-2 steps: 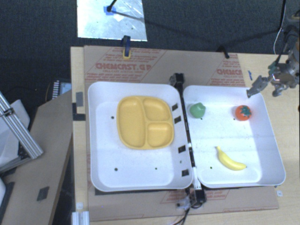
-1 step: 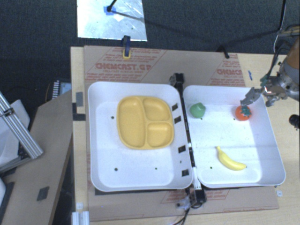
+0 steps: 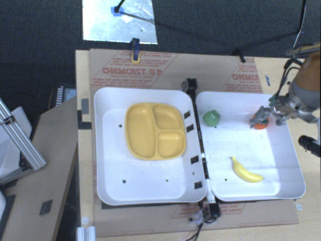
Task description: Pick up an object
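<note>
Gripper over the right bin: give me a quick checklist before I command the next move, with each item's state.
1. Gripper in the right bin, near its far right side: ok.
2. Small red-orange object directly at the gripper tip: ok, it is the nearest target.
3. Object actually between the fingers: cannot tell, the tip hides most of it.
4. Green object away from the gripper, near the bin's far left side: ok.
5. Banana lying apart toward the near side, out of the way: ok.
6. Yellow divided plate sits in the left bin, away from the arm: ok.
</note>
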You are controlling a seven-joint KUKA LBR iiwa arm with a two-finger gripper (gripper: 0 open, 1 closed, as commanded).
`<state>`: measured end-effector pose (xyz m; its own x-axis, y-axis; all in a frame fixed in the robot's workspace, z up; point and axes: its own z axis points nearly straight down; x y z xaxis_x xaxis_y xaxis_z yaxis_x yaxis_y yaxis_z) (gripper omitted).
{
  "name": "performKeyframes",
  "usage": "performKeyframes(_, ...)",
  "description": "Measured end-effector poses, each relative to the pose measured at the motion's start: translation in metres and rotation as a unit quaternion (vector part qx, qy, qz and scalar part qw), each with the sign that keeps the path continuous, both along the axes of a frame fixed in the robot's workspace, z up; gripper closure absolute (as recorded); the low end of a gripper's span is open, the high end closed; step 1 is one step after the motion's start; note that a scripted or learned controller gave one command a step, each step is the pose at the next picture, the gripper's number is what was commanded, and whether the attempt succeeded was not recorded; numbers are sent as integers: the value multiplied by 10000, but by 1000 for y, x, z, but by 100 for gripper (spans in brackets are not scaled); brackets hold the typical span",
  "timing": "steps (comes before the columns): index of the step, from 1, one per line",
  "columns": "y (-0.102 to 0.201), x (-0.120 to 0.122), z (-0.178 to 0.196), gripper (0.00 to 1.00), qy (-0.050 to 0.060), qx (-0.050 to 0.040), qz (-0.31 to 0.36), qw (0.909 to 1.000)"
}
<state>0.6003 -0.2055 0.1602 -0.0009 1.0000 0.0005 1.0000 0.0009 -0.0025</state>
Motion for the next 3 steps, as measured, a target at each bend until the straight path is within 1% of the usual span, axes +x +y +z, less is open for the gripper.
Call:
performKeyframes(1, 9, 3, -58, 0, 1, 3, 18, 10000)
performKeyframes(2, 7, 5, -43, 100, -37, -14, 24, 10000)
performKeyframes(3, 4, 9, 22, 100, -56, -17, 17, 10000)
